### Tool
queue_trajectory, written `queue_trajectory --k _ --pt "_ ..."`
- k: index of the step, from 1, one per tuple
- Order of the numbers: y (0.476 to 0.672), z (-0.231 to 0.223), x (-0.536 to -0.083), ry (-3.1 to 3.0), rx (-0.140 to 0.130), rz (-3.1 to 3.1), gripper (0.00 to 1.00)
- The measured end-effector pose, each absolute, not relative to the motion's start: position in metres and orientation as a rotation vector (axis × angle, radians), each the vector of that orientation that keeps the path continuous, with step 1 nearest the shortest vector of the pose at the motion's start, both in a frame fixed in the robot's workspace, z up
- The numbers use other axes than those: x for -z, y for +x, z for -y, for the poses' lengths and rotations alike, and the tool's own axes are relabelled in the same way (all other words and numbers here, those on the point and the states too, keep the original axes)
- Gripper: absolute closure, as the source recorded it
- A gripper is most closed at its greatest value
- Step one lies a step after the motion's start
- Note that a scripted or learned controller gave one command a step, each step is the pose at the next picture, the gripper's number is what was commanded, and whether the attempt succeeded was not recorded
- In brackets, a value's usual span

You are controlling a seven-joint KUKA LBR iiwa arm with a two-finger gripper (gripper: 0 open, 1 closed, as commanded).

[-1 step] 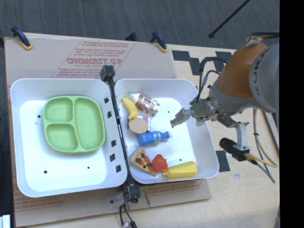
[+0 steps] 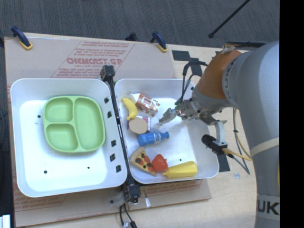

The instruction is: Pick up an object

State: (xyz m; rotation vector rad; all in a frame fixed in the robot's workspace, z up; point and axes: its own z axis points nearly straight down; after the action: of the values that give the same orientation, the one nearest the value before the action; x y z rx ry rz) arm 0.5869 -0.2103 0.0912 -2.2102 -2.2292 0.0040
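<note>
A: What is sitting closest to us?

B: The big grey arm (image 2: 256,127) is sitting closest, filling up the right side. Now let's go from the left.

A: What is lying in the left bin (image 2: 23,175)?

B: A green plate (image 2: 74,123) with three parts is lying in it. Nothing is resting on the plate.

A: And the right bin (image 2: 202,167)?

B: Lots of little things are lying there. A banana (image 2: 129,107) is sitting at the top, with a small box (image 2: 147,104) just beside it. A round brown thing (image 2: 138,125) is lying under the banana. A blue bottle (image 2: 153,137) is lying on its side in the middle. Down low, a pizza slice (image 2: 140,160) is touching a red pepper (image 2: 159,163), and a yellow bottle (image 2: 181,169) is lying next to that.

A: Where is the gripper (image 2: 167,116)?

B: It is hanging over the right bin, just above the blue bottle and near the box.

A: Is it holding anything?

B: No. Its fingers are looking spread apart, and nothing is sitting between them.

A: So what step is it doing?

B: I think it is reaching for something and not grabbing yet. Next it needs to go down over one thing, maybe the blue bottle, and squeeze shut on it.
</note>
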Motion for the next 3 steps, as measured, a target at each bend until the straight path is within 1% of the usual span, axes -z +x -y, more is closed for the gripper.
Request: queue_trajectory --k 1,2,3 --pt "0.588 0.210 -0.102 -2.205 -0.004 2.234 1.00" --pt "0.484 0.211 -0.120 -2.213 -0.004 2.225 1.00" --pt "0.477 0.211 -0.156 -2.217 0.000 2.225 1.00"
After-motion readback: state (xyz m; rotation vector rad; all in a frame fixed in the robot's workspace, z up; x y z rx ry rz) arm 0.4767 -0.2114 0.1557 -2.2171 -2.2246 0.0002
